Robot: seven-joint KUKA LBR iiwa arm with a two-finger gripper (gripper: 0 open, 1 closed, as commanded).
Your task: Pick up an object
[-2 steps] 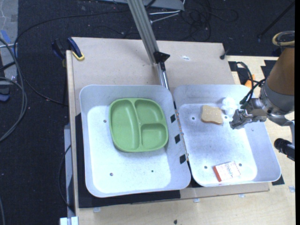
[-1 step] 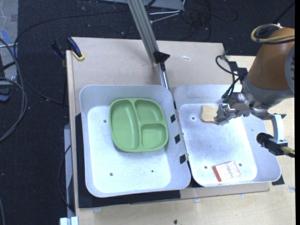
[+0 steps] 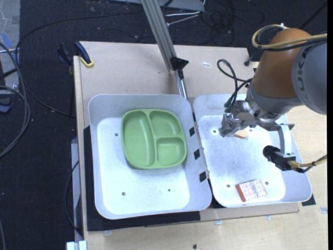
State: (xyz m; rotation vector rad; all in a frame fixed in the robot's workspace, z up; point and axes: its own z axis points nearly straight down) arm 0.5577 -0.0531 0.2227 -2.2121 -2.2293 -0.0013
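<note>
Camera view is showing the gripper (image 3: 229, 129) hanging low in the right bin (image 3: 221, 191), beside a small tan object (image 3: 240, 135); whether it is clutching anything cannot be told. A red-and-white packet (image 3: 252, 190) is lying untouched nearby, so lifting is remaining.

Blue-yellow clamp (image 3: 82, 54) at bench's (image 3: 119, 66) far-left corner

green plate (image 3: 154, 138) | white bins (image 3: 104, 191) | red-and-white packet (image 3: 252, 190)
</note>
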